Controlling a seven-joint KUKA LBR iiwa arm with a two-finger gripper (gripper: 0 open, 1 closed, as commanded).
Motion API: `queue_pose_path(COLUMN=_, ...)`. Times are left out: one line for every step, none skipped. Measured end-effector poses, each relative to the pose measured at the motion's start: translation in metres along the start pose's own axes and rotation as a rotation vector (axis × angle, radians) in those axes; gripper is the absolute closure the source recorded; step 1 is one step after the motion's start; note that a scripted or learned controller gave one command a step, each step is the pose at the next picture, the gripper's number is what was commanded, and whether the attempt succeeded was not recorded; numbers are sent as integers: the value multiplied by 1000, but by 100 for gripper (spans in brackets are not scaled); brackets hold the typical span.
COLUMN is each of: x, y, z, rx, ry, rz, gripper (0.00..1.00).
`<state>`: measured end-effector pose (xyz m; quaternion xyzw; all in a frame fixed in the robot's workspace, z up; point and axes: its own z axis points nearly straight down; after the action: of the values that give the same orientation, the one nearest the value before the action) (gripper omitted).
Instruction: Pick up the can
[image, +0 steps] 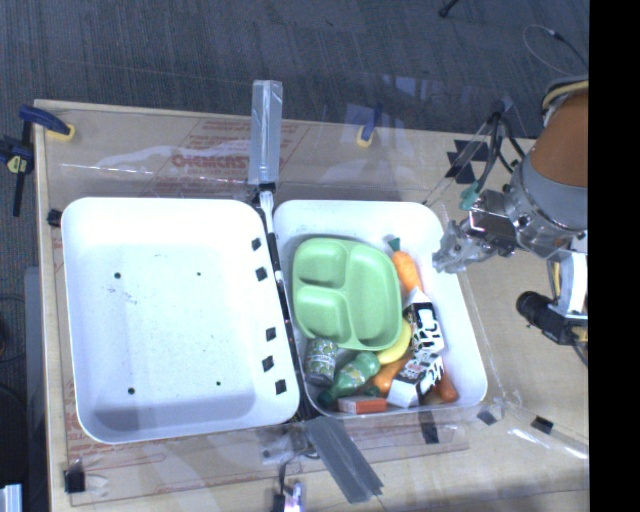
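Observation:
The can (321, 359) is small, with a grey-green label. It lies near the front of the right bin (472, 340), just below the green divided plate (345, 290) and left of a green toy vegetable (352, 378). My gripper (449, 252) hangs over the right bin's far right rim, well up and to the right of the can, with nothing visibly held. The arm's orange band (566, 128) is at the right edge.
A carrot (405, 272), a banana (395, 346), a black-and-white carton (426, 345) and other toy foods crowd the right bin's front right. The left bin (150, 310) sits beside it. A grey bar (266, 130) stands behind the bins' joint.

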<state>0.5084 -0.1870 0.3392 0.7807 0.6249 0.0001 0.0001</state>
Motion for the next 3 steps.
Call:
queue_pose_path(x=82, y=1, z=-87, rx=1, ry=1, rz=54, gripper=100)
queue_pose_path(x=83, y=68, z=-97, rx=4, ry=-2, rz=337, gripper=100)
queue_pose_path(x=147, y=-2, z=-103, rx=4, ry=0, rz=297, gripper=100)
